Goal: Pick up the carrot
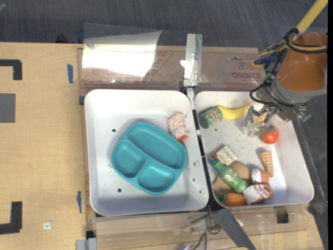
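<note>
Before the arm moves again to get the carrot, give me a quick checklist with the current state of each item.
1. Carrot in sight: ok, it lies at the near edge of the right bin.
2. Gripper over the carrot: not ok, it is at the far side of the bin, beside the tomato and banana.
3. Gripper carrying nothing: cannot tell.
4. Room around the carrot: not ok, the green bottle, potato and a red-and-white carton crowd it.
5. Carrot fully exposed: not ok, the bottle and other items overlap part of it.
</note>
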`<state>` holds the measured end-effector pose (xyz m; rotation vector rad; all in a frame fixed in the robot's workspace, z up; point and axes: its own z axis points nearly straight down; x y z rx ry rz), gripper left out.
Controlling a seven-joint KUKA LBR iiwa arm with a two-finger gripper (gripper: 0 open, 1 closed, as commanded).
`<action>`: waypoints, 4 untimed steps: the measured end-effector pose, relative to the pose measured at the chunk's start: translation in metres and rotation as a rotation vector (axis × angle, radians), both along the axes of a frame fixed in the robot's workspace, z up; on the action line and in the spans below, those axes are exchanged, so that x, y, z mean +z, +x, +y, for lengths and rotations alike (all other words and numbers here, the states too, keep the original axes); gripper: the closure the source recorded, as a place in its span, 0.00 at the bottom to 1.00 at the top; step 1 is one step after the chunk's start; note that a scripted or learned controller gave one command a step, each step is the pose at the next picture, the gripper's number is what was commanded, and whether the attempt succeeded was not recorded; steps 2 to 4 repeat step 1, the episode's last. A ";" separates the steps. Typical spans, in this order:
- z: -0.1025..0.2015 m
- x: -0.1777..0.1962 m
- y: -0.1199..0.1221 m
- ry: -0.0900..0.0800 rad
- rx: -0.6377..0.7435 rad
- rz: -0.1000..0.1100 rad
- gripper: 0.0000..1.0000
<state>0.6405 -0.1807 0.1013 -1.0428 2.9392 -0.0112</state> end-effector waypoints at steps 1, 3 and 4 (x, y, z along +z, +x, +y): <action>-0.009 0.097 -0.100 -0.003 -0.067 0.013 1.00; -0.009 0.097 -0.100 -0.003 -0.067 0.013 1.00; -0.009 0.097 -0.100 -0.003 -0.067 0.013 1.00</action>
